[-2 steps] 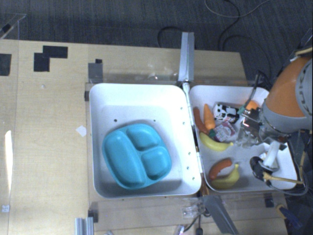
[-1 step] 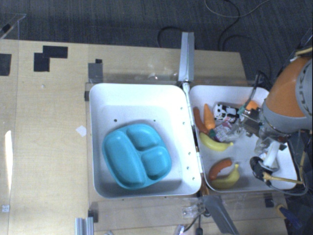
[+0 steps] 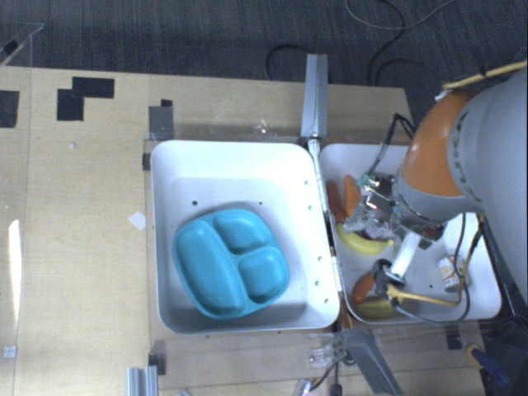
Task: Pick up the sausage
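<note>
Bins sit side by side on the bench: a left bin (image 3: 165, 221) and a right bin (image 3: 487, 299). A blue tray (image 3: 231, 262) with three little rooms lies in the left one, down toward the near edge.

Food lies in the right bin. The sausage (image 3: 351, 193) is the orange-red thing near the bin's left wall, up toward the far end. Its long side seems to run from far to near, almost straight along that wall. A darker piece (image 3: 334, 198) lies right beside it, closer to the wall, and I cannot tell what it is. A yellow banana (image 3: 365, 241) lies just nearer than the sausage. A round brown and green fruit (image 3: 369, 294) sits in the near left corner.

The arm comes in from the right and hangs over the right bin. The gripper (image 3: 373, 206) is low, between the sausage and the banana. It is a dark tangle of parts and wires, so I cannot tell how it is set, or whether it has anything.

The sausage lies just to the left of the gripper and a bit farther back. My guess is the next move must go that way, with the grip set across the sausage's short side. The banana is very close, so it could get grabbed by mistake.
</note>
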